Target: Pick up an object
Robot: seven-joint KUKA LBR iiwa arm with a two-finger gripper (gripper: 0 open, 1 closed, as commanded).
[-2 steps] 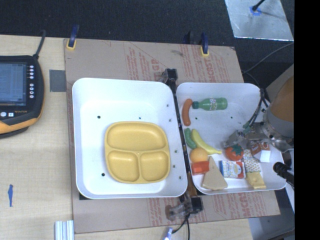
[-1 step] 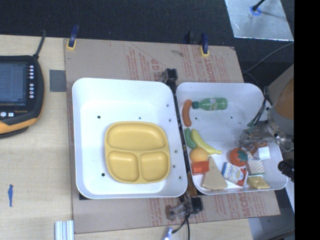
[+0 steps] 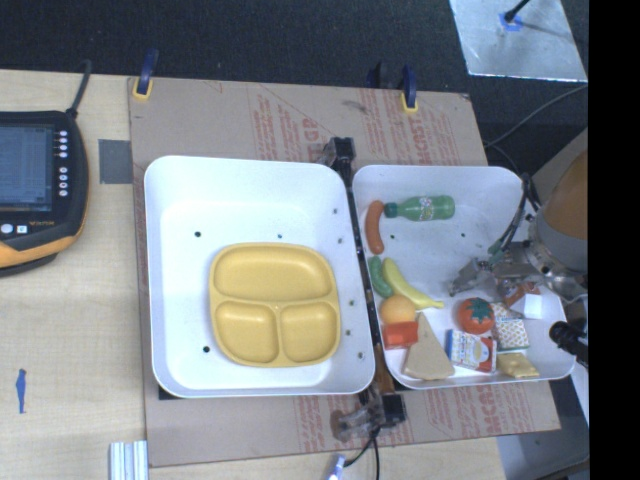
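The right white bin (image 3: 455, 180) holds several toy foods. A green bottle (image 3: 422, 208) and a brown sausage (image 3: 374, 226) lie near its far side. A yellow banana (image 3: 406, 285), a green vegetable (image 3: 378, 274) and an orange (image 3: 397, 309) lie along its left wall, with a red block (image 3: 401, 333) and a tan wedge (image 3: 428, 355) nearer the front. My gripper (image 3: 490, 271) hangs low over the right part of this bin, just above a red tomato (image 3: 476, 315). A small carton (image 3: 469, 350) lies in front of the tomato. I see nothing held.
The left white bin (image 3: 180, 198) holds a yellow divided plate (image 3: 274, 303). A teach pendant (image 3: 35, 193) lies on the bench at far left. Clamps (image 3: 408, 86) pin the cardboard sheet under the bins. The grey arm (image 3: 565, 213) enters from the right.
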